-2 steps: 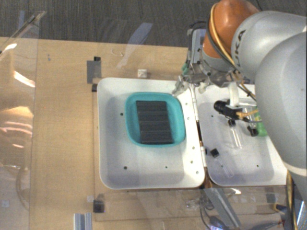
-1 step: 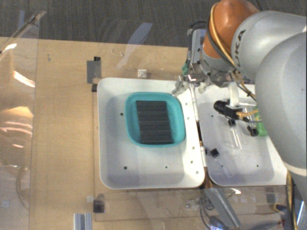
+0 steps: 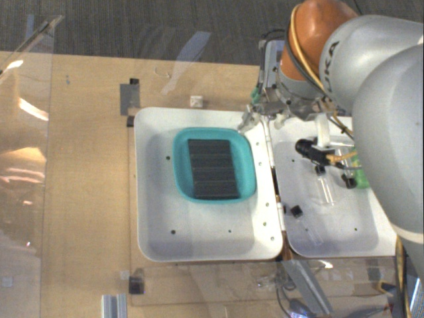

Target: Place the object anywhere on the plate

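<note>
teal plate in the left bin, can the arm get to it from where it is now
Probably yes: the teal plate lies open in the left bin with nothing above it, and the gripper hangs just beside its upper right corner.

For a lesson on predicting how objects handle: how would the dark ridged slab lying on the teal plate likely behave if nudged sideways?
The dark ridged slab lies flat, so it would probably slide, not roll or tip. The teal plate has a raised rim, which would likely stop it. Its straight edges suggest stiffness, though that is uncertain.
</note>
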`<action>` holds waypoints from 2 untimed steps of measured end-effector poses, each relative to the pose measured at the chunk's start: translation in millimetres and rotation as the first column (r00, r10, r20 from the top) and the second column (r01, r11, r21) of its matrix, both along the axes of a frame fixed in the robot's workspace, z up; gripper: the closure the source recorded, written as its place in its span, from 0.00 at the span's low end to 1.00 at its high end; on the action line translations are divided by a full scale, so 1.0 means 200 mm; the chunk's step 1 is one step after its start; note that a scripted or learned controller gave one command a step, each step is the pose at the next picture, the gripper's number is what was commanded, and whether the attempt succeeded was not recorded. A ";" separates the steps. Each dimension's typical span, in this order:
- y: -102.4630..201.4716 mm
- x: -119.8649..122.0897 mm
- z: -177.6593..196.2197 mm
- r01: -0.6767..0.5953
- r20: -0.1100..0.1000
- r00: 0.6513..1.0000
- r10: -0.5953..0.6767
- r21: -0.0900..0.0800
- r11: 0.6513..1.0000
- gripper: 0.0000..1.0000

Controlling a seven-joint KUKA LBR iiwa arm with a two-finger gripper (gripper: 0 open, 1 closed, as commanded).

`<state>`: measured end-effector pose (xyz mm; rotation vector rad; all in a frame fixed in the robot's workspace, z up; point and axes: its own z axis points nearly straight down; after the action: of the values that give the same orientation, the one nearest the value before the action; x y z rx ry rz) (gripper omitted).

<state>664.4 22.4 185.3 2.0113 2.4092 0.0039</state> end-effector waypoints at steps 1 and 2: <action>-0.06 0.01 0.13 -0.022 0.003 1.000 0.022 -0.001 1.000 0.00; -0.05 0.01 0.19 -0.031 0.009 0.999 0.031 -0.002 1.000 1.00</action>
<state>667.2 12.5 224.1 1.9691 2.4340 0.0108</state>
